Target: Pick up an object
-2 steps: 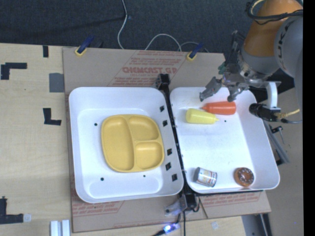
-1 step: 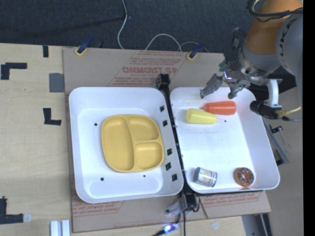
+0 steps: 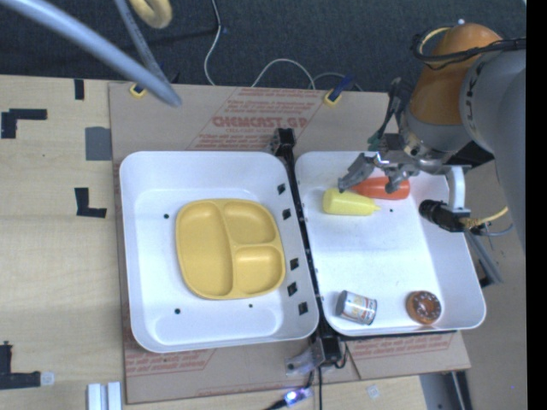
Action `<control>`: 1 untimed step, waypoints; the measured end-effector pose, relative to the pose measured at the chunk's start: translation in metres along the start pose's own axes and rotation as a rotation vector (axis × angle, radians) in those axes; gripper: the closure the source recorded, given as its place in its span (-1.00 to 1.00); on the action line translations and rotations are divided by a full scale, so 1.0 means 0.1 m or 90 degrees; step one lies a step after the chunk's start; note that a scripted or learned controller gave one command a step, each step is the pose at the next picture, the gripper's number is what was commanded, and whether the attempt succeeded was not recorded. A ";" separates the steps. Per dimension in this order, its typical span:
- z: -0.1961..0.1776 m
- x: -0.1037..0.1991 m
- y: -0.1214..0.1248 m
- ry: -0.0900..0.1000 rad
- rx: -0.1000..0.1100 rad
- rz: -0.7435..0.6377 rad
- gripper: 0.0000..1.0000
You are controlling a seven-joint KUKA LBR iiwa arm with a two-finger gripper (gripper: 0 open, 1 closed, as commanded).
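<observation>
Small silver can (image 3: 355, 307) lies untouched at the right bin's (image 3: 444, 254) front. Gripper (image 3: 373, 175) hovers spread over the orange-red carrot-shaped toy (image 3: 383, 187); descending and closing comes next.

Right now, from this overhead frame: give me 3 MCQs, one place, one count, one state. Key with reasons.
1. Where is the yellow divided plate?
A. left bin
B. right bin
C. on the cardboard

2. How many loose objects lie in the right bin?
A. two
B. four
C. six

3. How does the small can sit?
A. upright
B. on its side
C. on the plate

Key: 1 A, the plate sits mid left bin. 2 B, a yellow piece, an orange-red piece under the gripper, the can and a brown round item. 3 B, its rounded side faces up.
</observation>
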State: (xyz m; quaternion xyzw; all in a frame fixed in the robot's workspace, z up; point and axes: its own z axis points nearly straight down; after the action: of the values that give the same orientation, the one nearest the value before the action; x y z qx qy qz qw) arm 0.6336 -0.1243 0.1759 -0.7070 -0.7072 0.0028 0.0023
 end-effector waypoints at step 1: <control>0.61 -0.02 -0.08 0.000 -0.001 0.000 -1.00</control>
State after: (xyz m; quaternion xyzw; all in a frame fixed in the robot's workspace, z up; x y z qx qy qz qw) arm 0.6248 -0.1259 0.1154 -0.7070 -0.7072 0.0027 0.0019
